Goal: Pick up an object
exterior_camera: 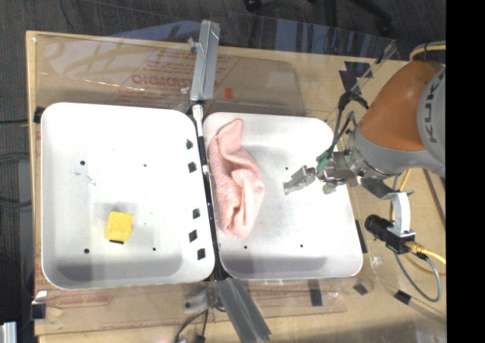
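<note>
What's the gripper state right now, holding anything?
Gripper: over the right bin, beside the pink cloth, nothing visibly held; open or shut cannot be told.

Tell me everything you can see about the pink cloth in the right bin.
The pink cloth is a soft, pale pink fabric, crumpled into a long bunch with folds along it. It lies loose on the floor of the right bin, along its left side, close to the divider between the two bins. One end reaches toward the bin's far wall, and the other, wider end sits around the middle. The claw is to its right, apart from it, and nothing else touches the cloth.
</note>
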{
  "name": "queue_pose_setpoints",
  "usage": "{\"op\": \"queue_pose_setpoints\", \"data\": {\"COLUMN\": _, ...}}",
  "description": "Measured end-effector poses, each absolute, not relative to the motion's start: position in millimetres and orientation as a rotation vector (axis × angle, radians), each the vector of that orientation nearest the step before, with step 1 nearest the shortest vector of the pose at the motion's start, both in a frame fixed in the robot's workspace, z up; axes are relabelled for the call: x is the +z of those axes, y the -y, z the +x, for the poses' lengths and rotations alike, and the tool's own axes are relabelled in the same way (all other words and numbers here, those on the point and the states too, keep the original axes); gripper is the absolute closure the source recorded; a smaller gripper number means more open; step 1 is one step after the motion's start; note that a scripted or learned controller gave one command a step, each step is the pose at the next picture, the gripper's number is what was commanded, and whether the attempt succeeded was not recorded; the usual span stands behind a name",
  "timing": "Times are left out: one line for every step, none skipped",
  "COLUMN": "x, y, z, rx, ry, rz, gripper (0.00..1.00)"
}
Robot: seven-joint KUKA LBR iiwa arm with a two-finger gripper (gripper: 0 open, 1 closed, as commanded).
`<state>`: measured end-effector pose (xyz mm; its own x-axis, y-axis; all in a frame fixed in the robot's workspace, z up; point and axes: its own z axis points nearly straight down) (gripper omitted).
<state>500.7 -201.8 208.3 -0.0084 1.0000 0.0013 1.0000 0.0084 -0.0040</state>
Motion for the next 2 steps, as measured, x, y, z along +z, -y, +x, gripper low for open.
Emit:
{"op": "queue_pose_setpoints", "data": {"x": 97, "y": 182, "z": 537.6, "rx": -0.004, "ry": 2.611, "rz": -1.754, "gripper": 0.00}}
{"op": "queue_pose_setpoints", "data": {"x": 108, "y": 182, "z": 538.5, "rx": -0.005, "ry": 2.614, "rz": -1.748, "gripper": 1.00}}
